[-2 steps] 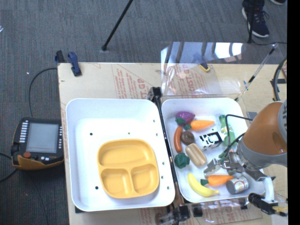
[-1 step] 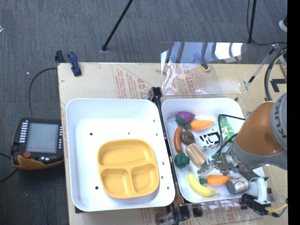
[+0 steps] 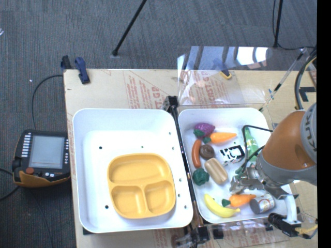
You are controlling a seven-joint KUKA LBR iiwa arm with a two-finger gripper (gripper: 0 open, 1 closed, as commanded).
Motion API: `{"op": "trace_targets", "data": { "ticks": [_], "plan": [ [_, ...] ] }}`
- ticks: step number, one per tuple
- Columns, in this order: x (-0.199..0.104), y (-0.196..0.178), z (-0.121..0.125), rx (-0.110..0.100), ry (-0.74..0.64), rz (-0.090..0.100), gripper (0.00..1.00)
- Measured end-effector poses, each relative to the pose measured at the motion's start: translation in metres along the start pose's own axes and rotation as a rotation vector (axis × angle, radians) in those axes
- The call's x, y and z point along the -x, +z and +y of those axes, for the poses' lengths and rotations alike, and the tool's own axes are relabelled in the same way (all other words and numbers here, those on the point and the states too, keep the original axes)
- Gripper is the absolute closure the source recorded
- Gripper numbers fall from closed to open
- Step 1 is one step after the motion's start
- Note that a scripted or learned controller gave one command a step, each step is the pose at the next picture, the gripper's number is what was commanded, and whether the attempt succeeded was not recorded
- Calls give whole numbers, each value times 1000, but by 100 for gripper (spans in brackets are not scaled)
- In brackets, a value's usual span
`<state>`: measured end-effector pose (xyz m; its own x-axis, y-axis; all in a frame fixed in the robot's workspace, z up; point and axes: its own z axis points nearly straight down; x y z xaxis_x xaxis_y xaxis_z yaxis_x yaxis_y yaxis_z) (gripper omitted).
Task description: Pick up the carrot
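Observation:
Two carrots lie in the right bin [image 3: 266,119]. One carrot [image 3: 224,137] rests near the bin's back, beside a purple eggplant [image 3: 205,129]. The other carrot [image 3: 241,200], orange with a green top, lies near the front rim between a banana [image 3: 217,206] and a silver can [image 3: 261,204]. My gripper [image 3: 249,183] hangs low in the bin just behind this front carrot, close over it. The grey and orange arm [image 3: 289,149] reaches in from the right and hides the bin's right side.
The right bin also holds a red sausage [image 3: 196,153], a brown round piece [image 3: 207,151], a bread roll [image 3: 216,170], a green broccoli [image 3: 200,176], a green bottle [image 3: 251,141] and a black-and-white tag [image 3: 232,152]. A yellow divided plate [image 3: 140,184] sits in the left bin [image 3: 88,133].

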<state>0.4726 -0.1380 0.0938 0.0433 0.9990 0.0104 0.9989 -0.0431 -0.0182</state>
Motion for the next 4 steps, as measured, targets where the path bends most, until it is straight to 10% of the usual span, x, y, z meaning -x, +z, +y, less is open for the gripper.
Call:
{"op": "trace_targets", "data": {
  "ticks": [1, 2, 3, 4],
  "plan": [
    [0, 0, 0, 0, 2, 0, 0],
    [12, 7, 3, 8, -190, -6, 0],
    [12, -1, 2, 3, -184, -1, 100],
    [12, -1, 1, 2, -182, -1, 0]
  ]
}}
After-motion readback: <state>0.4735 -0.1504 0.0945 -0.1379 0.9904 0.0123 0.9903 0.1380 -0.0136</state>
